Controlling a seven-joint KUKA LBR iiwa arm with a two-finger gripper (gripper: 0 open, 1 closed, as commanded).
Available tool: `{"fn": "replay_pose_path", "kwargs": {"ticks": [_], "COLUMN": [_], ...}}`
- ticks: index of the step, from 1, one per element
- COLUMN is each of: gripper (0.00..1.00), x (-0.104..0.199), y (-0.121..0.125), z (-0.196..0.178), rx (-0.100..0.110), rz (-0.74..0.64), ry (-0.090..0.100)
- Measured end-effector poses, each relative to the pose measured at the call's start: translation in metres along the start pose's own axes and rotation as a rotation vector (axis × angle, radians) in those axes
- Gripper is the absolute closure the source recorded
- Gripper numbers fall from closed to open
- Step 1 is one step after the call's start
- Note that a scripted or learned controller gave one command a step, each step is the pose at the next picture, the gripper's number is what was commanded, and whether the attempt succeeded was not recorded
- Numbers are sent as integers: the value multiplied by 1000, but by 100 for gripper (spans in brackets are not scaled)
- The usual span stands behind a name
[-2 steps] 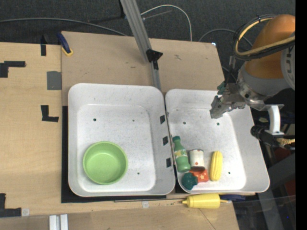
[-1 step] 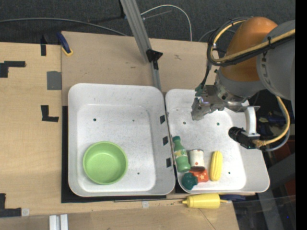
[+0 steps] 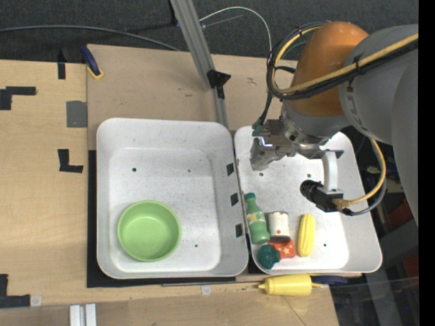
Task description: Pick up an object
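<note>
**Tool poised over right bin; small toys clustered at near end**

The tool [image 3: 264, 156] is seen above the far-left part of the right bin [image 3: 353, 253], under the grey wrist and orange band. Whether it is spread or pressed together cannot be told from this angle; nothing is seen between its tips.

Nearest below it, along the bin's left wall, a green bottle [image 3: 256, 220] is lying lengthwise. Just beside that, a small white can [image 3: 279, 222] is standing over a red piece [image 3: 285, 248], with a dark green round piece [image 3: 268, 256] at the front corner. A yellow corn cob [image 3: 306, 234] is lying to the right of the can, slightly apart.

All are judged to be light, stiff plastic toys, smooth and likely slippery. The corn cob is judged the easiest take: more room is left around it, and its narrow width could be spanned across the middle. The bottle is crowded by the wall and the can.

Further out, a green bowl [image 3: 149, 231] is resting in the left bin [image 3: 115, 138], and a yellow bottle [image 3: 290, 285] is lying on the desk [image 3: 149, 80] just outside the right bin's front rim.
</note>
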State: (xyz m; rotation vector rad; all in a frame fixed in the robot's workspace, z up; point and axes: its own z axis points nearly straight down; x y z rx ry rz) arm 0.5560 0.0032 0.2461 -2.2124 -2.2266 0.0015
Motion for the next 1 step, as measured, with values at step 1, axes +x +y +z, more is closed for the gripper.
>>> {"fn": "replay_pose_path", "kwargs": {"ticks": [1], "gripper": [100], "x": [45], "y": [6], "z": [10], "rx": [0], "rz": [0], "ry": [-1]}}
